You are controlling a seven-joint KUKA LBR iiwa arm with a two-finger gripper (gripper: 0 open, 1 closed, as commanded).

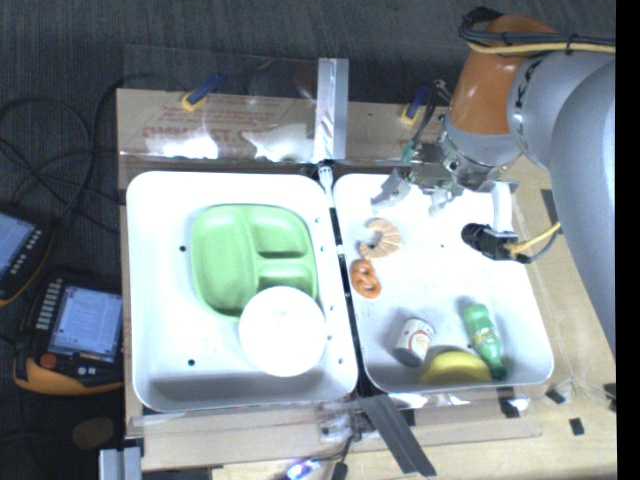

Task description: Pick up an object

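The end effector (417,195) hung over the far part of the right bin (530,298), its 2 fingers (392,192) spread apart with nothing between them. The grey arm (580,118) with its orange band (490,88) reached in from the right side.

Just below the end effector, toward the near side, lay a round tan and white piece (381,238) on the bin floor, apart from the fingertips. Directly beyond that, further toward the near side and slightly left, lay an orange pretzel-shaped item (366,279), close to the divider between the 2 bins. Well below the end effector, near the bin's front wall, a small can (413,340) lay tilted, with a yellow banana (456,368) just beside it and a green bottle (484,339) touching the banana's right end. To the right of the end effector, a black fitting (480,238) showed over the bin floor.

To the lower left of the end effector, across the divider, the left bin (160,368) held a green compartment tray (250,255). A white round plate (283,330) overlapped the tray's near corner.

Both bins sat side by side on the counter (135,108).
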